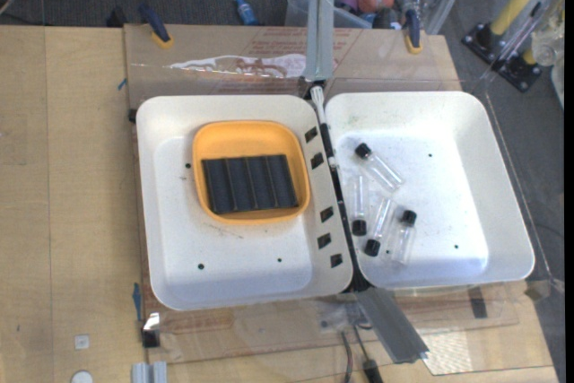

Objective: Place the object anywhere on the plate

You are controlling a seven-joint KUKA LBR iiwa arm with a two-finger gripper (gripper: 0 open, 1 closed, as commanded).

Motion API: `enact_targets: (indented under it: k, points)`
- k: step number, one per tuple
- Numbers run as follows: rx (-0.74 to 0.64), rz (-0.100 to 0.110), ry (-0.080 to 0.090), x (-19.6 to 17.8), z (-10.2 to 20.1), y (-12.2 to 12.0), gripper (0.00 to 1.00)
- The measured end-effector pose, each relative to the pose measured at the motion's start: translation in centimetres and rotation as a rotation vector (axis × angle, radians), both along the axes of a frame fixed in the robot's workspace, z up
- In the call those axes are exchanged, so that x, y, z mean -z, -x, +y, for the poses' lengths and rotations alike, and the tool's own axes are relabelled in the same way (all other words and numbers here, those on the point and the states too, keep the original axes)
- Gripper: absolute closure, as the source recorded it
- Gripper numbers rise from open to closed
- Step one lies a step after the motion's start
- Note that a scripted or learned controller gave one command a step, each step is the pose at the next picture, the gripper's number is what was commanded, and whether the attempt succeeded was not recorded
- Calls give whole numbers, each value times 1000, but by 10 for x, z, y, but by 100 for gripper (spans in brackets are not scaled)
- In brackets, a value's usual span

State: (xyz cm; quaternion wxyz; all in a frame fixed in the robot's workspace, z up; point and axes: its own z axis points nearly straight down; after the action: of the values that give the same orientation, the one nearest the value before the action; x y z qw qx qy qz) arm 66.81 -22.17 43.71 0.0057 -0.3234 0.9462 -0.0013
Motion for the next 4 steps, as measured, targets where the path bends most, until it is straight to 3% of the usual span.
enact_targets:
  k: [1,4]
  points:
    - [51,1,-1,0,-2,1,100]
    - [-1104,2,7,1,0,0,100]
